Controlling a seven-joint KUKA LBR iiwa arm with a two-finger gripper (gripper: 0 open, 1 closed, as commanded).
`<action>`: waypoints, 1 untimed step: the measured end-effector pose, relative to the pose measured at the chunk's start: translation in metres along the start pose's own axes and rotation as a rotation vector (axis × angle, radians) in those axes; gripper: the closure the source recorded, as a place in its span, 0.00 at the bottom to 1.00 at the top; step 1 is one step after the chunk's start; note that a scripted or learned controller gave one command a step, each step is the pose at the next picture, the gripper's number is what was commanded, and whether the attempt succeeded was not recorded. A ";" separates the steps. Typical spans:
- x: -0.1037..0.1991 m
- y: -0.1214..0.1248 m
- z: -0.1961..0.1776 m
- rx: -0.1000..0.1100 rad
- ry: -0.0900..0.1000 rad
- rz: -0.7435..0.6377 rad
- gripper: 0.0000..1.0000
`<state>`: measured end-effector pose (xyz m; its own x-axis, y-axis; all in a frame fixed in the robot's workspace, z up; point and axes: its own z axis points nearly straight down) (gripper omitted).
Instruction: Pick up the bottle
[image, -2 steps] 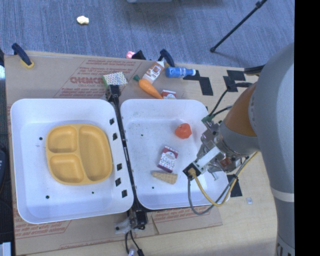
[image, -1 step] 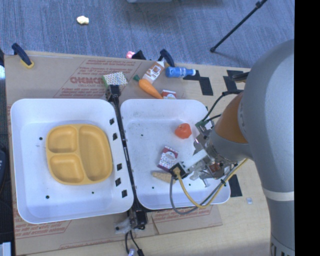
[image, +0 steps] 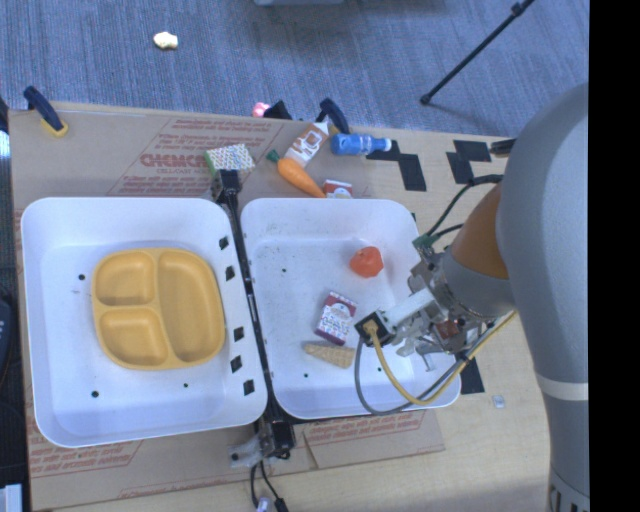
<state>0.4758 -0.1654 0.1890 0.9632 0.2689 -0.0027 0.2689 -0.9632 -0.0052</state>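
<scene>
Gripper: two-finger gripper (image: 425, 340) over right white bin's (image: 300, 400) near-right part; finger spread cannot be told.
Bottle: small blue plastic bottle (image: 358, 145) beyond bin's far rim, long axis left-right, far-left of gripper.

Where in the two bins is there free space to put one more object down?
Right bin: bare floor along its left and upper part, bordered by the bin wall, the red ball and the small box. Crowded lower right, by the gripper. Left bin: bare margins around the yellow tray.
</scene>
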 end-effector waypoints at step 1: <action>-0.002 0.007 -0.151 -0.003 0.001 -0.112 1.00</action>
<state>0.4767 -0.1732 0.3401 0.9269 0.3752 -0.0013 0.3752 -0.9269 -0.0025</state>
